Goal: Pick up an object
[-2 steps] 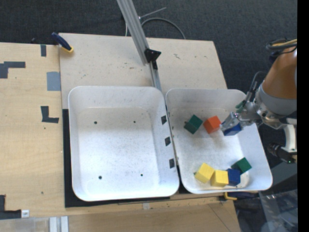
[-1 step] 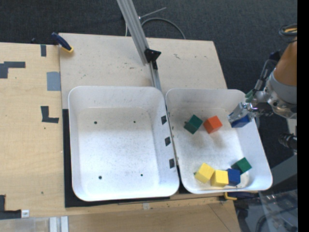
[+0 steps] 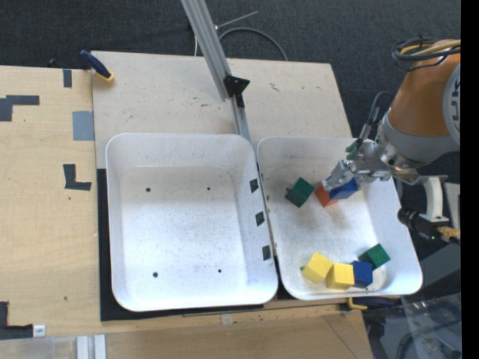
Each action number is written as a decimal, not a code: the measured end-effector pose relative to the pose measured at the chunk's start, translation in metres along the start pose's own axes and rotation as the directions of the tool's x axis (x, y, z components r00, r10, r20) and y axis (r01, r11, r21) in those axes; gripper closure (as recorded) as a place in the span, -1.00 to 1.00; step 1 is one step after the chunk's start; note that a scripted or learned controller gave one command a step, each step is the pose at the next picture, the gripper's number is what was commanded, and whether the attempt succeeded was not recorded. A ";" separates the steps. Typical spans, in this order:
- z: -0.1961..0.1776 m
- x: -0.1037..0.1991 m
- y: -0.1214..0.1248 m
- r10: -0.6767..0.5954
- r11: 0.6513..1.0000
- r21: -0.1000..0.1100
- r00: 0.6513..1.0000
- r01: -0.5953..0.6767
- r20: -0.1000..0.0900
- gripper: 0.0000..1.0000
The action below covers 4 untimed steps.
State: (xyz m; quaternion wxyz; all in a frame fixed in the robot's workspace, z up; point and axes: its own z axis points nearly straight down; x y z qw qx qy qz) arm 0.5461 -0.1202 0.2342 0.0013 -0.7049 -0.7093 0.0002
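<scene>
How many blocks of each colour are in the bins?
Green: 2, one block mid-bin and one near the front corner.
Yellow: 2.
Blue: 2, one by the yellows and one at the pincer.
Orange-red: 1.
Total: 7, all in the right bin.

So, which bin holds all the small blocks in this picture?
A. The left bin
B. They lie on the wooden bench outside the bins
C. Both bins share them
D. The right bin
D: the green block, the orange block and the yellow blocks all lie inside the right bin, where the end effector also reaches.
</scene>
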 end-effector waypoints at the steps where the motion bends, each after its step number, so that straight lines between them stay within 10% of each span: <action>1: -0.009 0.054 0.012 -0.001 1.000 -0.001 1.000 0.001 -0.001 1.00; 4: 0.011 0.211 0.047 -0.002 1.000 0.000 1.000 0.002 0.000 1.00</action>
